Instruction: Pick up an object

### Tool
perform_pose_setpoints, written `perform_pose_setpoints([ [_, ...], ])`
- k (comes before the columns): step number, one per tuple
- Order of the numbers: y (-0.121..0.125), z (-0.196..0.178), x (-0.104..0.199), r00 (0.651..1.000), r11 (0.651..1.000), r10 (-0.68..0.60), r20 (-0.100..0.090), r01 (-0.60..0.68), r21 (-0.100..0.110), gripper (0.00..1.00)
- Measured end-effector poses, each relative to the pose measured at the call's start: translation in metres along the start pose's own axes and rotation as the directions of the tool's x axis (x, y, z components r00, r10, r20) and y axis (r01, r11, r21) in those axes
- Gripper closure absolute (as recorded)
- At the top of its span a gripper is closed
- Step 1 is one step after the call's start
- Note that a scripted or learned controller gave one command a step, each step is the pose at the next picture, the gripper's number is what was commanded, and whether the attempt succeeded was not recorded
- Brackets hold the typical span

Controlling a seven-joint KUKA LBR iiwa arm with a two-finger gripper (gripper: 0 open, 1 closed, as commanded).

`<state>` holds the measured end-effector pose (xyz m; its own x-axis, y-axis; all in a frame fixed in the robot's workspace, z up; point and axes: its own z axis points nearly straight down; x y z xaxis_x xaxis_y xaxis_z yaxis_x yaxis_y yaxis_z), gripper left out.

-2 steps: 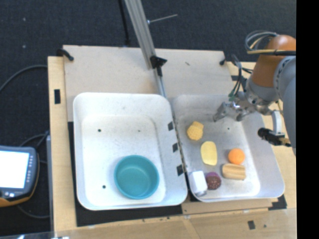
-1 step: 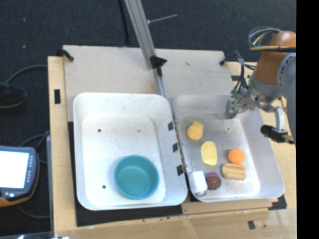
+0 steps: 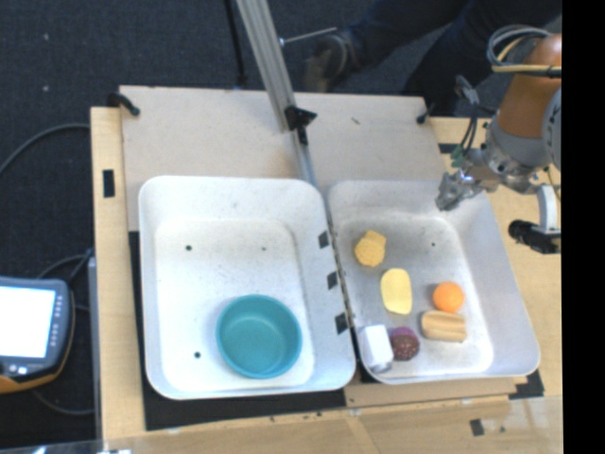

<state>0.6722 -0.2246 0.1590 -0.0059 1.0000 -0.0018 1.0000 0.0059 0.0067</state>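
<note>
The right bin (image 3: 477, 220) holds several small objects: a round yellow piece (image 3: 371, 248), a pale yellow block (image 3: 397, 290), an orange ball (image 3: 449, 297), a tan roll (image 3: 443, 326), a dark purple ball (image 3: 405, 344) and a white block (image 3: 377, 345). My gripper (image 3: 452, 195) hangs over the bin's far right corner, well away from all of them. Nothing shows between its tips.
A teal bowl (image 3: 259, 336) sits in the left bin (image 3: 180, 253) near its front. A slanted metal post (image 3: 269, 55) rises from between the bins at the back. A tablet (image 3: 28, 329) lies off the bench at the left.
</note>
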Motion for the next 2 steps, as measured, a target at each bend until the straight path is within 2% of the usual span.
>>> perform_pose_setpoints([
  [1,0.0055,-0.0651,0.0016,1.000,1.000,0.001,0.001,-0.001,-0.003,1.00],
  [2,0.0062,-0.0713,0.0008,1.000,1.000,-0.001,0.000,0.001,0.003,1.00],
])
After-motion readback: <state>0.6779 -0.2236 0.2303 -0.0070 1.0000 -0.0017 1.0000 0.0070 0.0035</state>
